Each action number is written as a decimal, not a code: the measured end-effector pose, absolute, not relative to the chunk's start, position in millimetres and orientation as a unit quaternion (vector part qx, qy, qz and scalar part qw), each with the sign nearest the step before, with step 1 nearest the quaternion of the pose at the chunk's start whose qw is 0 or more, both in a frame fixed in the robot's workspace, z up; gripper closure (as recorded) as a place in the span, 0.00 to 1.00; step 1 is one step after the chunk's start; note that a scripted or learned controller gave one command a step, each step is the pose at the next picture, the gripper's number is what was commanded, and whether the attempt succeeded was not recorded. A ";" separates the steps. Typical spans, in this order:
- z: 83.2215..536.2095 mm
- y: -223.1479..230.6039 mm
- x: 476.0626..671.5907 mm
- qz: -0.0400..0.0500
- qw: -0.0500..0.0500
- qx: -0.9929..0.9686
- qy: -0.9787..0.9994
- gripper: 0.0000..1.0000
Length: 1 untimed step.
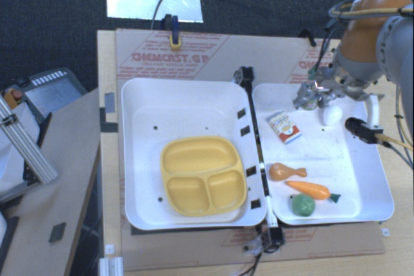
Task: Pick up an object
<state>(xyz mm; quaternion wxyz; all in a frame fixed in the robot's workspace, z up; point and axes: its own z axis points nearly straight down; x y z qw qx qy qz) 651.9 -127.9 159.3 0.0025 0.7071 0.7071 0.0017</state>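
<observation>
Hand (310, 99) — low over right bin (375, 203)

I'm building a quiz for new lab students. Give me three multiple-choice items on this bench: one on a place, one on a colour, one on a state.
1. Where does the yellow tray lie?
A. left bin
B. right bin
C. on the bench outside the bins

2. What colour is the carrot?
A. blue
B. orange
C. white

3. How does the small snack box rest?
A. standing on the tray
B. flat on the right bin's floor
C. propped on the carrot

Answers:
1 A, it fills the left bin.
2 B, orange with a green tip.
3 B, it lies alone in the right bin.
</observation>
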 end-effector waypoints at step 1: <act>224.6 -127.7 655.8 0.002 0.004 0.706 0.709 1.00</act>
